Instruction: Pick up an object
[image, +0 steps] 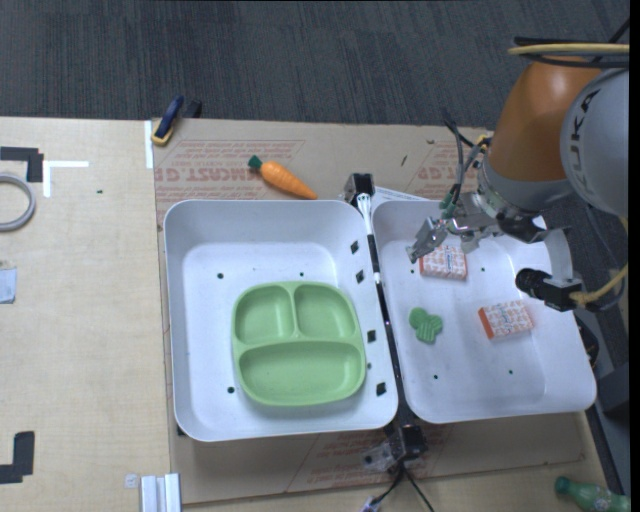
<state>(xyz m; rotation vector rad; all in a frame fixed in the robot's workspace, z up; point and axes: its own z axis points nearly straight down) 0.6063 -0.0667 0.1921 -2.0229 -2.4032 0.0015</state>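
Just below gripper (428, 240) (rt bin (560, 395)): red-white packet (444, 264).

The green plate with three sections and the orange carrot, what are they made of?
The green divided plate looks like smooth moulded plastic: even colour, soft sheen, rounded ridges. The orange toy carrot is probably plastic or rubber, with flat uniform colour; too small to be sure.

Toy carrot (283, 178) lies on the cardboard sheet (230, 160) behind the left bin. Blue-and-yellow clip (167, 120) at the sheet's far left corner. Tape roll (14, 203) at the surface's (80, 330) left edge. Green bottle (592, 492) lying at near right corner.
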